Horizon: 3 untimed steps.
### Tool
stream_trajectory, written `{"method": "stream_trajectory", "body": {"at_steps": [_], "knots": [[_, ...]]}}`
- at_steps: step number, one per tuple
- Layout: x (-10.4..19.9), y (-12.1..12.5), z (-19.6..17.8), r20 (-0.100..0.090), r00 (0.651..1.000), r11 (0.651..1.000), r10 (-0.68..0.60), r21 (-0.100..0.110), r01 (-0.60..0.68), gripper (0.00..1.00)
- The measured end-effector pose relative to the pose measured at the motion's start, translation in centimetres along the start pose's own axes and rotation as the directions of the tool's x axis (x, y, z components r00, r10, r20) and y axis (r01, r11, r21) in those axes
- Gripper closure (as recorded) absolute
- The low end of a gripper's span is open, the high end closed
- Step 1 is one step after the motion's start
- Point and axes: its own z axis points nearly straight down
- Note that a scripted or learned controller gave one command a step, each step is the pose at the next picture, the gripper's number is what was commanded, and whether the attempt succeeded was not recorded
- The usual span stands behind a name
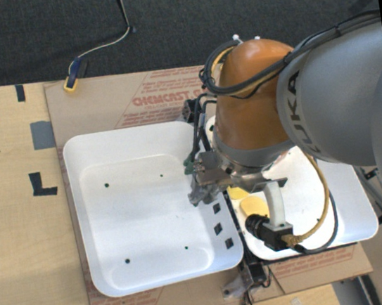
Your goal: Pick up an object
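The arm's orange band and grey wrist hang over the right bin [345,228] and hide most of it. A yellow object [250,205] lies in that bin, partly showing just below the wrist, near the bin's left wall. My gripper [199,186] shows as dark metal parts at the wrist's left side, above the divide between the two bins. Its fingertips are too hidden and dark to read.
The left bin [139,213] is a shallow white tray with small dark dots on its floor. Both bins rest on a cardboard sheet [147,98]. A cable with a yellow plug [72,79] lies at the back. Black cabling loops around the wrist.
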Motion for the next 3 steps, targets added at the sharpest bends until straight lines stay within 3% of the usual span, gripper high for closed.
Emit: {"method": "stream_trajectory", "body": {"at_steps": [1,2,3], "knots": [[0.6,5.4,-20.1,-0.002,1.0,1.0,0.002,-0.028,-0.002,1.0],[5.0,-0.3,-3.3,0.004,1.0,1.0,0.002,0.008,-0.002,1.0],[1.8,0.6,12.0,0.005,1.0,1.0,0.01,0.008,-0.01,1.0]]}}
